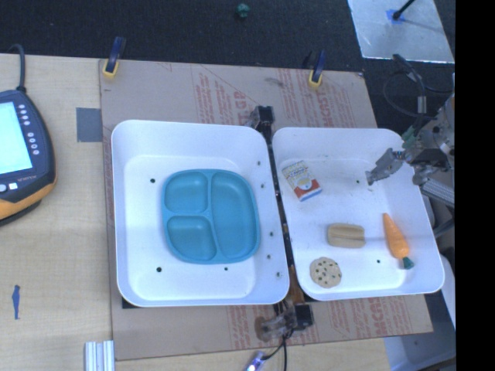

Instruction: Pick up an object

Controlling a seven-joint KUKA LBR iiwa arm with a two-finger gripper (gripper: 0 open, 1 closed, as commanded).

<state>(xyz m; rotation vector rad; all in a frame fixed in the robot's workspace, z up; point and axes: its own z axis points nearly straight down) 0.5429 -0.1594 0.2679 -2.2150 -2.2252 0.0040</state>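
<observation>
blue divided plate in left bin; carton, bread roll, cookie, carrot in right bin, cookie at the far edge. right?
One error: the camera view shows the cookie at the right bin's near edge, not the far. The plate, carton, bread roll and carrot are as stated.

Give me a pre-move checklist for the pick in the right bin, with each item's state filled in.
1. Targets in the right bin: carton, bread roll, cookie and carrot are all there: ok.
2. Objects spaced apart, none stacked: ok.
3. Gripper over the right bin, near its upper right corner, holding nothing visible: ok.
4. Finger opening: cannot tell.
5. Gripper lined up above an object: not ok; it sits over bare floor, right of the carton and above the carrot in the view.
6. Carrot close to the bin's right wall, which might crowd a grasp: cannot tell.
</observation>
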